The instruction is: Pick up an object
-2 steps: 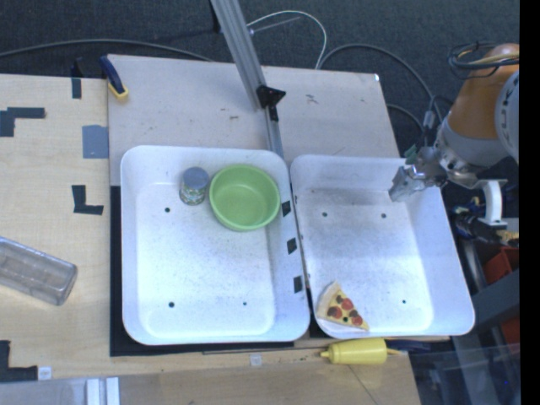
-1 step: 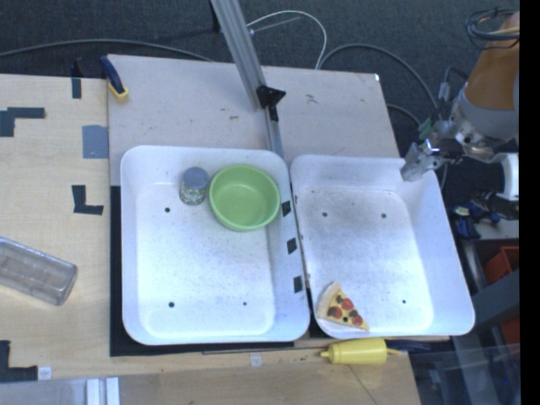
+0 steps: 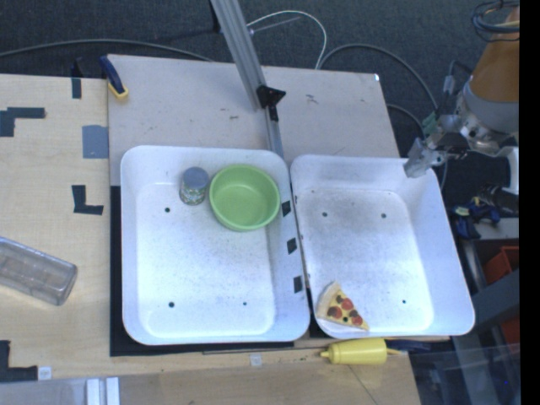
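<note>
A flat toy pizza slice [image 3: 341,308], wedge-shaped with a tan crust and red spots, lies in the right bin [image 3: 439,251] at its near left corner, well down and to the left of the claw [image 3: 419,160]. The claw, a grey metal tip, hangs over the far right rim of that same bin, below an arm [image 3: 495,74] with an orange band; whether it is spread or pressed together cannot be told, and nothing is seen in it. The bin is a shallow white tray with rounded corners and a speckled floor. Farther left of the claw, the matching left bin [image 3: 143,310] holds a round, smooth green bowl [image 3: 245,197] and a small grey-topped can [image 3: 193,186] just beside it. A yellow bottle [image 3: 353,352] lies on the bench by the pizza's corner.
</note>
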Controlling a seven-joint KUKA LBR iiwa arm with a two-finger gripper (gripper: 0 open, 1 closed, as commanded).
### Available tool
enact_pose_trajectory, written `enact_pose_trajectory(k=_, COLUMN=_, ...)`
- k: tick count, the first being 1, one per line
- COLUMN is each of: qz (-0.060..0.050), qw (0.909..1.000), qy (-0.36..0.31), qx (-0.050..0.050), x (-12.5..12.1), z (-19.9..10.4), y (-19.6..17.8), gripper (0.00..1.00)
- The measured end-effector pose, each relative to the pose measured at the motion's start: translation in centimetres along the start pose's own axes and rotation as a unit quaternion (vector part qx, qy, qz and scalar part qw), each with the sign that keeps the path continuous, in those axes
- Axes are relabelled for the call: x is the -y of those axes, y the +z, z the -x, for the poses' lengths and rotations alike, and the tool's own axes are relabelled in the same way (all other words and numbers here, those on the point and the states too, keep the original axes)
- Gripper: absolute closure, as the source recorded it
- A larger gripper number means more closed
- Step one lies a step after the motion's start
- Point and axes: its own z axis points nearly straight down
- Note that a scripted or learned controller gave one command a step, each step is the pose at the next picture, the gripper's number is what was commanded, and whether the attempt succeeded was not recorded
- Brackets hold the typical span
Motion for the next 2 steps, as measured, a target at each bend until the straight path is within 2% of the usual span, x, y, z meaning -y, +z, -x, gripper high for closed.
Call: enact_pose_trajectory(k=2, qz=-0.002, qw=1.0, qy=-0.003, qx=-0.001, x=2.3, z=-11.6, y=1.7, gripper=1.0)
